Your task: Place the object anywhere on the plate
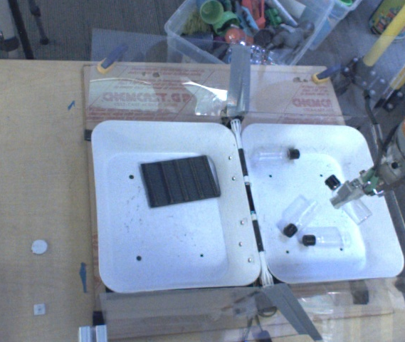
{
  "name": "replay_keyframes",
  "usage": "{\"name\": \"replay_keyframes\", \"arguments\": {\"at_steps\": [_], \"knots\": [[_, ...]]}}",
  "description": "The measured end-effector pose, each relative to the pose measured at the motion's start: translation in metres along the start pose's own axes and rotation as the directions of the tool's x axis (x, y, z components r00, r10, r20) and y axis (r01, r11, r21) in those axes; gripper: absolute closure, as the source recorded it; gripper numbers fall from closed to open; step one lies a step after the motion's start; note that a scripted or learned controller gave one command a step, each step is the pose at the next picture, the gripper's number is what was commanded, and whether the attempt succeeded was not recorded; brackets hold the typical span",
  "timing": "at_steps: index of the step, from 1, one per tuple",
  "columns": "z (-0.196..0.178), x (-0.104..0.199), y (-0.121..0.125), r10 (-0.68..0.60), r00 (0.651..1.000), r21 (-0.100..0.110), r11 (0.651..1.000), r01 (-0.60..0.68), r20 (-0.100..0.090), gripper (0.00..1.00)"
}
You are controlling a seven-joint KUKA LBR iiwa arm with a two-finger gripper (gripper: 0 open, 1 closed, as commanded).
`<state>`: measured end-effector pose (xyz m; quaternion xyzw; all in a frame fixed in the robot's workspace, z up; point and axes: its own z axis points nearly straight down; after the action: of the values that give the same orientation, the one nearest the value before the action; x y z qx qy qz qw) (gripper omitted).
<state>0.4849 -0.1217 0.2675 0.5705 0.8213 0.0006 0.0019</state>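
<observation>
Gripper (347,193) sits low over the right side of the right bin (384,258). Fingers look pinched nearly together with nothing clearly between them; can't tell for sure at this resolution whether they're shut or just narrow.

Objects are clear vials with black caps, all in the right bin: one near the top (277,154), one lower centre (296,216), one lying near the front (327,240), plus a black cap (332,182) just left of the gripper, probably another vial (clear body is hard to make out against the white).

Plate (180,180) is the dark ribbed slab lying flat in the left bin (117,262), well apart from every vial.

My read: pick stage, nothing transferred yet. Gripper's low because it's going for the nearest vial; a clear round body looks likely to slip.
</observation>
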Motion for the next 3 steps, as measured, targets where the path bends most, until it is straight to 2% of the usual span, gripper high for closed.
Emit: {"name": "replay_keyframes", "arguments": {"at_steps": [1, 2, 3], "knots": [[-0.013, 0.053, 0.015, 0.14, 0.99, 0.001, 0.99, -0.14, -0.001, 1.0], [0.025, 0.073, 0.022, -0.176, 0.984, 0.003, 0.984, 0.176, -0.005, 1.0], [0.015, 0.141, 0.047, -0.329, 0.944, 0.0, 0.944, 0.329, -0.002, 1.0]]}}
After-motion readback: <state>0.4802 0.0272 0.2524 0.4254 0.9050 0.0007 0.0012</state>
